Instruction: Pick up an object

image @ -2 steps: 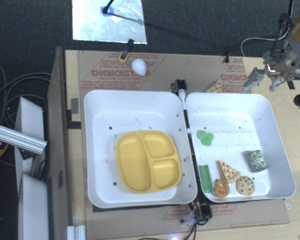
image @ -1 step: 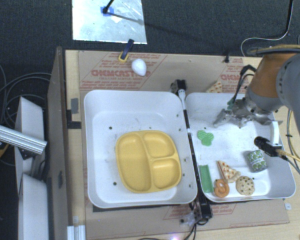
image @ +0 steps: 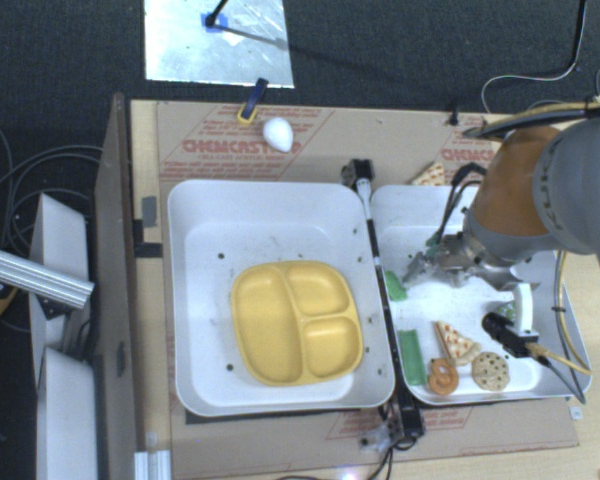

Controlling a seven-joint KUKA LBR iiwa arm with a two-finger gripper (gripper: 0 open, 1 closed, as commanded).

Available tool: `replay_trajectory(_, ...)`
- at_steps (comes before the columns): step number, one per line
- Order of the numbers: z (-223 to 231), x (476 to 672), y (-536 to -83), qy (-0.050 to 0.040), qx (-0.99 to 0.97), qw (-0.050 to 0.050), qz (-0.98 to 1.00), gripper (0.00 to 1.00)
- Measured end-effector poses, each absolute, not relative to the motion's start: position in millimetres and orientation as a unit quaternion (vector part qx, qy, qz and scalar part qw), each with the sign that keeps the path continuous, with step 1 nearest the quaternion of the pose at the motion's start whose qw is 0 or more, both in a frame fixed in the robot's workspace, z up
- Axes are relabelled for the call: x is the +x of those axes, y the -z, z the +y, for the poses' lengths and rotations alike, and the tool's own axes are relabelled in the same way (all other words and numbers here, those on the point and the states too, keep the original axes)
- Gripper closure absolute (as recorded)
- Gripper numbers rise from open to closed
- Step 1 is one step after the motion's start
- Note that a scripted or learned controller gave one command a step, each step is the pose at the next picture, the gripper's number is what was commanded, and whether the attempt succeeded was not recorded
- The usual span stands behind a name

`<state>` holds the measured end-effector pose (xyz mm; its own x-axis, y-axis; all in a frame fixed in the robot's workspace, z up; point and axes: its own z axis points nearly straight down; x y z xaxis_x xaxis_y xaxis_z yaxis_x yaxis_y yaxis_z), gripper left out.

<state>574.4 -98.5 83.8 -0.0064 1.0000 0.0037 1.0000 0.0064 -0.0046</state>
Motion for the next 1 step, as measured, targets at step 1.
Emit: replay_trajectory(1, -148.9, 567.9, -261.2, 0.0046, -0.708, -0.009, -0.706, 0.0)
